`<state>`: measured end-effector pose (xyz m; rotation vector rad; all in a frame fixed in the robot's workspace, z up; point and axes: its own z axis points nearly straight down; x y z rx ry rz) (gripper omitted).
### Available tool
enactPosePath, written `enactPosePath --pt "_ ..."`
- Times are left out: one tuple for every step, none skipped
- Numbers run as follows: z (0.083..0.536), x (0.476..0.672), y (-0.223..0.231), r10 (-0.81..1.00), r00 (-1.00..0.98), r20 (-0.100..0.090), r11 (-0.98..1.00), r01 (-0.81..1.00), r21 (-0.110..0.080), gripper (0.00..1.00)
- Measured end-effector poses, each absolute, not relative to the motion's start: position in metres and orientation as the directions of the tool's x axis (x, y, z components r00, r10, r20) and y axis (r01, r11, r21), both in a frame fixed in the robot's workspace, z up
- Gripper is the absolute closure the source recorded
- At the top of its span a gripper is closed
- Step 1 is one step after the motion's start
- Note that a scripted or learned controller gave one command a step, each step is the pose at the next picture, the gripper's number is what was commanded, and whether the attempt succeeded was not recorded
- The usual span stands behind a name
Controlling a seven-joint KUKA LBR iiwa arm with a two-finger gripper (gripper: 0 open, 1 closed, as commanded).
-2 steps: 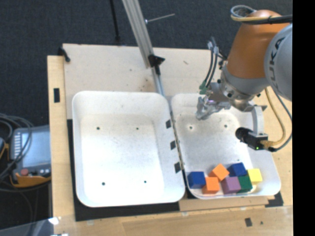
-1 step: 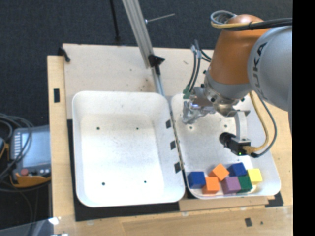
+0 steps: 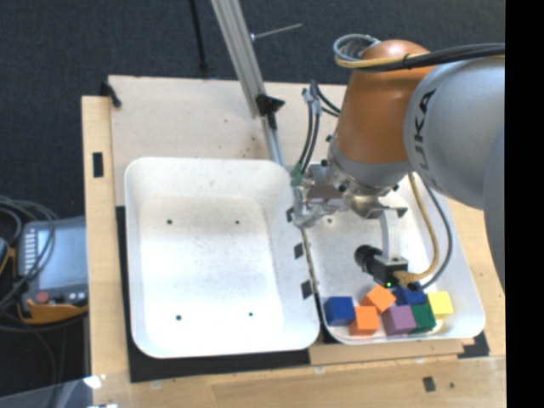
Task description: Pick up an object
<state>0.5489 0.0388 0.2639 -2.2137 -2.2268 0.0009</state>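
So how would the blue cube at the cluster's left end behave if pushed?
The blue cube looks rigid and flat-faced, so it probably slides rather than rolls. An orange block sits close beside it, so a push may shift both.

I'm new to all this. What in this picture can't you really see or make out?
All in the camera view:
Far end of the right bin: covered by the arm, so anything lying there is hidden.
Pile of blocks: they overlap, so the exact count is unsure.
Dark specks in the left bin: too small to tell holes from marks.
Arm's base: cut off at the picture's right edge.
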Motion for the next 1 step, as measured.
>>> enactPosePath --pt "0.2478 0.5276 0.0791 1.000 -0.006 0.001 0.006 1.000 -0.003 1.00"
